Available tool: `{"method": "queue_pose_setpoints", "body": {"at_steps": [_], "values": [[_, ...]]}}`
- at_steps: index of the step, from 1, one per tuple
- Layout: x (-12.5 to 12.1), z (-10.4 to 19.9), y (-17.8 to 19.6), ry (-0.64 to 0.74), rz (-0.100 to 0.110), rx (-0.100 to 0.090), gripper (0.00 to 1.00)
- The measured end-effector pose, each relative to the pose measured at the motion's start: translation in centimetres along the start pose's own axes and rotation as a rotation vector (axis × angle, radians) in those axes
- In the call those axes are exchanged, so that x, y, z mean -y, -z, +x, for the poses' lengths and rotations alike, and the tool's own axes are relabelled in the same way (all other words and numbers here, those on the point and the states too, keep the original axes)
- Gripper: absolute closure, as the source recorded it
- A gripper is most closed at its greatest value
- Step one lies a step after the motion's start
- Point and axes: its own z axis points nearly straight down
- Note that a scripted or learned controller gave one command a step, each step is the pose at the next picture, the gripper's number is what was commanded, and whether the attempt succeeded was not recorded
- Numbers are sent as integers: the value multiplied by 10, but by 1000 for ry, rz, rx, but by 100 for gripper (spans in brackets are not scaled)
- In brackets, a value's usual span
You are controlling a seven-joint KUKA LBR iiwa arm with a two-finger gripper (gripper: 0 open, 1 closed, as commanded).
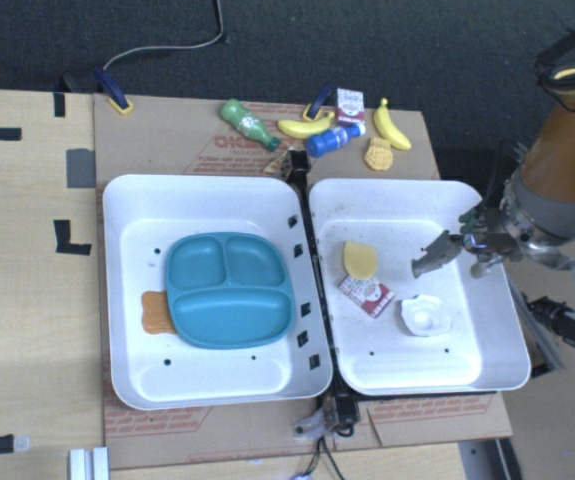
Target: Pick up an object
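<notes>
The right bin holds a yellow rounded piece, a red and white packet just below it, and a small white cup-like object. My gripper hangs over the right side of this bin, above and to the right of the white object. It is open, with one dark finger pointing left and nothing between the fingers. The left bin holds a blue divided plate, with an orange flat piece tucked at its left edge.
On the cardboard behind the bins lie a green bottle, two toy bananas, a blue bottle, a small red and white box and a yellow waffle-like piece. A black clip joins the bins.
</notes>
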Motion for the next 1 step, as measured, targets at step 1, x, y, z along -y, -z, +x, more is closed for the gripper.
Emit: {"method": "queue_pose_setpoints", "body": {"at_steps": [1], "values": [[-40, 48, -79, 1, 3, -1, 0]]}}
